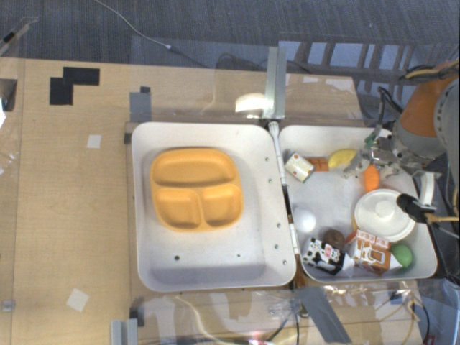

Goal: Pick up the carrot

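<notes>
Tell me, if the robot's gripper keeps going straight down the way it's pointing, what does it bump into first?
Most likely the carrot. The gripper points down into the right bin, and the orange carrot lies right under its tip, beside the white lidded pot. Depth is hard to judge from above, so that is a best guess.

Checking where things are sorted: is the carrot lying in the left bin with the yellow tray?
No, the carrot lies in the right bin, near its far right side, while the yellow tray sits in the left bin.
</notes>
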Robot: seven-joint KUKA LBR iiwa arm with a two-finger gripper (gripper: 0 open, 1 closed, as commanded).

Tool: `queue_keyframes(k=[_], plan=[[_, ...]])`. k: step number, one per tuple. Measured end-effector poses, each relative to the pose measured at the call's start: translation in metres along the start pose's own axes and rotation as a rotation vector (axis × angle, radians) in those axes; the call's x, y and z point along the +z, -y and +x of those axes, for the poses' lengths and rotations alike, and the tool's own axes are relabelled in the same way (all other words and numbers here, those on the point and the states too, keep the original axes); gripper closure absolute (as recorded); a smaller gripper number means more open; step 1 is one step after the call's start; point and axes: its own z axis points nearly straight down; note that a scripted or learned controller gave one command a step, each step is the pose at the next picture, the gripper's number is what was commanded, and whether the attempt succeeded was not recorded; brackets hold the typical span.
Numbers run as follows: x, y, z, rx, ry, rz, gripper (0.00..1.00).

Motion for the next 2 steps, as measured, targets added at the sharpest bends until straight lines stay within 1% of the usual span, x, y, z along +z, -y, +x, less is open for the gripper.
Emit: queue_keyframes(k=[1,2], plan=[[-0.014,-0.003,0.0,-0.009,0.006,-0.009,1.0],[-0.069,-0.016,0.047,0.223,0.001,0.001,1.0]])
